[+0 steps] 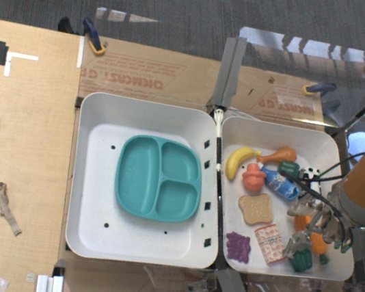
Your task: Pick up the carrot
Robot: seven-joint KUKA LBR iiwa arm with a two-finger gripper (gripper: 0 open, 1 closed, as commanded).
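One set of jaws [312, 234], spread or pinching I cannot tell, hangs over the small orange plastic carrot [314, 240] in the right white bin's [288, 133] near-right corner; the touching green toy [302, 260] could get grabbed instead.

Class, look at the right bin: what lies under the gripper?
Under the gripper lie orange pieces, likely the carrot, and a green toy. The gripper covers most of the carrot, so its outline is unclear.
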